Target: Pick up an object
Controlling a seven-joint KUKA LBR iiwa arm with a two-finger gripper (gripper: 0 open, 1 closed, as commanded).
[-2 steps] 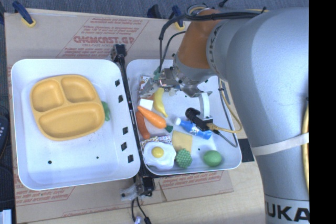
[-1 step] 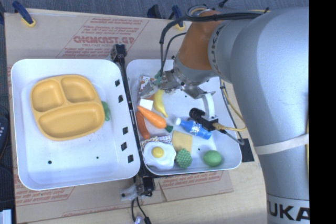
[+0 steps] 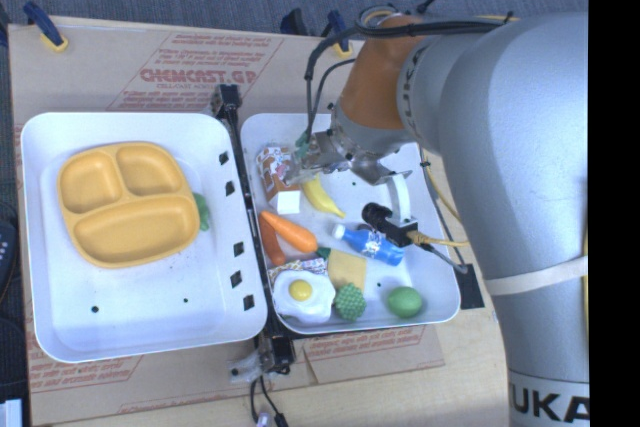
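Observation:
My gripper (image 3: pixel 312 153) is down in the right bin (image 3: pixel 440 267), at its upper left, under the orange wrist band. It hangs just above a yellow banana (image 3: pixel 323 196) and next to a printed snack packet (image 3: pixel 272 165). A white cube (image 3: pixel 289 203) and an orange carrot (image 3: pixel 290 232) lie just below it. Further down the bin lie a blue bottle (image 3: pixel 370 243), a yellow cheese wedge (image 3: pixel 347 268), a fried egg (image 3: pixel 303 295), a bumpy green piece (image 3: pixel 349 302) and a green lime (image 3: pixel 404 302). Nothing shows as lifted.
The left bin (image 3: pixel 60 315) holds a yellow divided plate (image 3: pixel 130 200) with a small green thing (image 3: pixel 203 212) at its right edge. A black divider (image 3: pixel 240 205) runs between the bins. The big grey arm (image 3: pixel 500 145) covers the right bin's right side.

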